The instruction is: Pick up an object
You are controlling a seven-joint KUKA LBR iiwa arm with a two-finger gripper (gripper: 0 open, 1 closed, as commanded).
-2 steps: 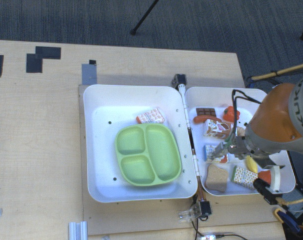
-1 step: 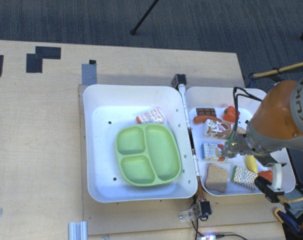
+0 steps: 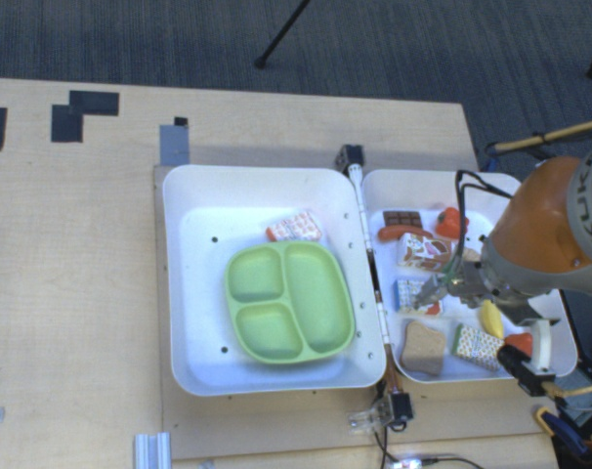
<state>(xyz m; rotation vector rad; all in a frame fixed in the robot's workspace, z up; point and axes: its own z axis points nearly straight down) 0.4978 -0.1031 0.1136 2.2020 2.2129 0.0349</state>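
Observation:
The right bin (image 3: 560,355) holds several small items: a brown bar (image 3: 401,220), a red piece (image 3: 450,223), a printed packet (image 3: 423,250), a blue packet (image 3: 407,293), a tan block (image 3: 424,348), a green patterned packet (image 3: 477,346) and a yellow piece (image 3: 491,319). My gripper (image 3: 436,289) reaches in from the right, low over the middle of this bin. It is just right of the blue packet and below the printed packet. Its fingers look spread open, with nothing visibly between them. A small orange bit (image 3: 432,308) peeks out beside the fingertips.
The left bin (image 3: 193,262) holds a green divided plate (image 3: 290,302) and a red-and-white packet (image 3: 295,228) behind it. The ridge between the bins (image 3: 370,262) runs close to the gripper's left. A cable (image 3: 477,182) arcs over the right bin's far edge.

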